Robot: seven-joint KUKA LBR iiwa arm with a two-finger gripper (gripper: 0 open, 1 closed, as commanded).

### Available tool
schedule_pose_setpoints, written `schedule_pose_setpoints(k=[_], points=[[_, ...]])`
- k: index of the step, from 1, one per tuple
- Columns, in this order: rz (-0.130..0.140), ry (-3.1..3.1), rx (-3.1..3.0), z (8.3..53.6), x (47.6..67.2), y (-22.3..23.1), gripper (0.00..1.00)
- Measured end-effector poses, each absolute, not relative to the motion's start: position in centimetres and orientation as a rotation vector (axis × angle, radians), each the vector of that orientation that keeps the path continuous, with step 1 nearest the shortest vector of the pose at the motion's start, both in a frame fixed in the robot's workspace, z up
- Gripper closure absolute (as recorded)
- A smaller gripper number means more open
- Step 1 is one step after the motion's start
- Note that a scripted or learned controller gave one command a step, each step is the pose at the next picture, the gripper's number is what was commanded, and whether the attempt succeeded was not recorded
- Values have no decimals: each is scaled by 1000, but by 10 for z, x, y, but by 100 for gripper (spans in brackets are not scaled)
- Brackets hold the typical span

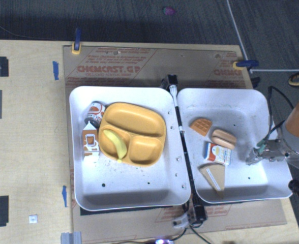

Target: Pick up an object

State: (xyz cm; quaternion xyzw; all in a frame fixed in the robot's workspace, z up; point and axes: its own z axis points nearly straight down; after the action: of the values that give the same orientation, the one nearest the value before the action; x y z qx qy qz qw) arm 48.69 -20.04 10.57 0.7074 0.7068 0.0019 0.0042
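The pincer (pixel 252 155) was seen low over the right bin (pixel 251 101), near that bin's right wall; whether it was open or closed could not be told, and nothing was seen held in it. In the right bin, toward its left side, four things were laid out: a waffle (pixel 201 126) nearest the table's far edge, a bun (pixel 223 137) just beside it, a small carton (pixel 218 154) below the bun, and a wedge (pixel 214 177) toward the near edge. All four were apart from the pincer. In the left bin (pixel 124 197) a yellow divided tray (pixel 134 132) was placed, with a banana (pixel 116 142) in its left compartment. A can (pixel 94 114) and a box (pixel 90 141) were wedged against the tray's left side.
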Motion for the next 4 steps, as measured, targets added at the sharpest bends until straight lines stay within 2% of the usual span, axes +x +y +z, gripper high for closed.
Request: schedule_pose_setpoints(k=[1, 2, 3, 4], points=[[2, 2222, 2219, 123, 520, -140, 100], [1, 2221, 2220, 123, 519, -141, 0], [11, 2210, 2211, 90, 484, -113, 0], [9, 2194, 2205, 101, 485, -118, 100]])
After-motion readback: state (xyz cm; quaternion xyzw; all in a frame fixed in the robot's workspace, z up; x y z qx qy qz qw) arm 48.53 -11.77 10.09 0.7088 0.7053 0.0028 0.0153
